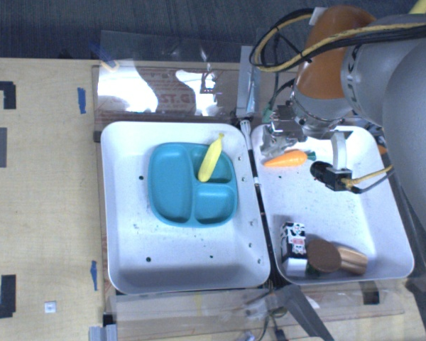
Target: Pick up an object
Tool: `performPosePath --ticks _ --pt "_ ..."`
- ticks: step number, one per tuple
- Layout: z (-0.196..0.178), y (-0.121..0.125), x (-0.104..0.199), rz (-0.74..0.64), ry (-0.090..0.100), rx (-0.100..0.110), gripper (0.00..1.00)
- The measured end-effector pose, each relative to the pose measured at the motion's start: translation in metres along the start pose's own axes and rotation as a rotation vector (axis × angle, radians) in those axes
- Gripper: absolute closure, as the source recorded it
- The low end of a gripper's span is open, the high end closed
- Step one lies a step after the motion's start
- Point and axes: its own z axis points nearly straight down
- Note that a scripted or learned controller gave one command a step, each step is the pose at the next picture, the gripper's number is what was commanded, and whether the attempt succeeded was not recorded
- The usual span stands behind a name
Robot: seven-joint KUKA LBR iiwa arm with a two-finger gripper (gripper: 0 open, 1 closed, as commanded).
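- Arm [383, 55] comes in from 3 o'clock, grey body with orange band, cables looped over it – wrist sits over the top-left part of the right bin [383, 219].
- Gripper [280, 142] hangs at the bin's 11 o'clock corner, right above the carrot [285, 160]; cannot tell whether the jaws are apart or closed – the tips blur into the wrist hardware.
- Carrot lies flat on the bin floor, lengthwise 9-to-3, touching or just under the gripper. Not visibly between the jaws.
- Black cable connector [330, 175] dangles just at 3 o'clock of the carrot.
- Right bin, 6 o'clock edge: small black-and-white carton [294, 239], with a brown brush-like object [335, 257] just beside it.
- Left bin [128, 254]: blue divided plate [188, 187] near centre, banana [211, 159] resting on its 1 o'clock part.
- Both bins sit side by side on the wooden surface [39, 212].
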Motion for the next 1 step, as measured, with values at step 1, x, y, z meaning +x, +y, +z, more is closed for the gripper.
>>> performPosePath --ticks 1 --pt "-0.1349 0.0033 -0.0654 -0.075 -0.004 -0.012 1.0"
